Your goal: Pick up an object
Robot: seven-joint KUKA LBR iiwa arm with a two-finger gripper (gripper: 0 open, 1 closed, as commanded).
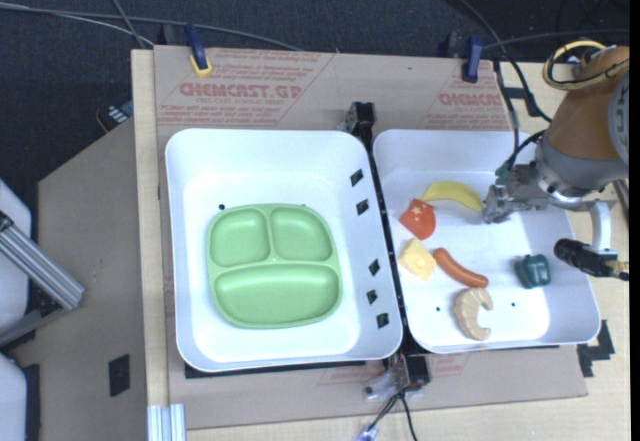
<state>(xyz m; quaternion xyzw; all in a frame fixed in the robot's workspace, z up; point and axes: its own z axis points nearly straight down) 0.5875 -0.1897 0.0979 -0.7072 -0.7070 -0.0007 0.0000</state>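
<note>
1. The curved yellow plastic banana (452,195) lies in the right white bin (570,324), far side, long axis running left-right, ends turned toward the near side.
2. The gripper (497,206) hangs just right of it; how far open it is cannot be told.
3. Nearer lie a red plastic pepper piece (419,220), orange sausage (461,268), yellow wedge (417,259), beige croissant (473,313) and green knob-like toy (533,271).
4. The left white bin (190,229) holds a green divided plate (273,263).

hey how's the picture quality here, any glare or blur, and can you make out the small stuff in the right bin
Camera view: even, soft lighting, faint shadows under the green tray; mild glare washes out the white bin walls. Overall slightly soft and low-detail. The banana, sausage and teal object read by colour and shape; the pincer is small and blurry, its fingers indistinct.
</note>
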